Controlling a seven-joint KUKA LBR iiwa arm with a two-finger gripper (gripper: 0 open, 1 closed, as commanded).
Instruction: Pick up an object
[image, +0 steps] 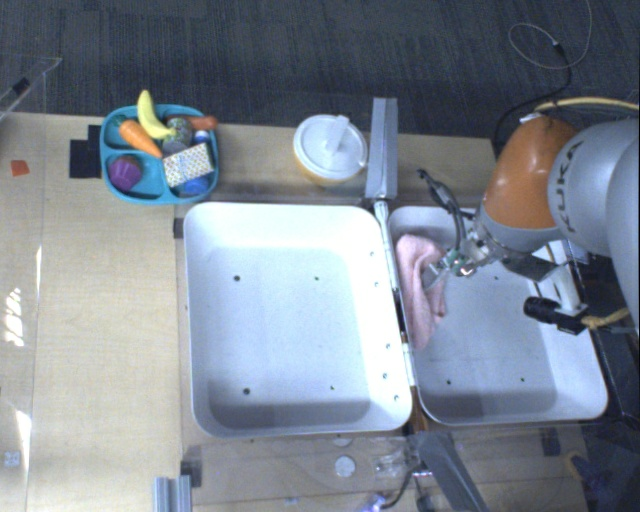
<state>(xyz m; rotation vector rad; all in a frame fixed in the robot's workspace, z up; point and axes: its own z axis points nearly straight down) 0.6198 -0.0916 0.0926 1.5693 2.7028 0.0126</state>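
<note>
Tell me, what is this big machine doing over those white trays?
A grey robot arm with an orange band reaches in from the right over the right-hand shallow white bin. Its two-finger gripper is down at a crumpled pink cloth lying along that bin's left wall, seemingly trying to pick it up; whether it has a grip can't be made out. The left-hand white bin sits beside it. Behind the bins are a blue divided tray of toy food and a white-lidded round container.

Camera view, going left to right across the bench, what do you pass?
Blue tray of toy food → white lidded cup → pink cloth at the right bin's left wall → gripper → orange band.
</note>
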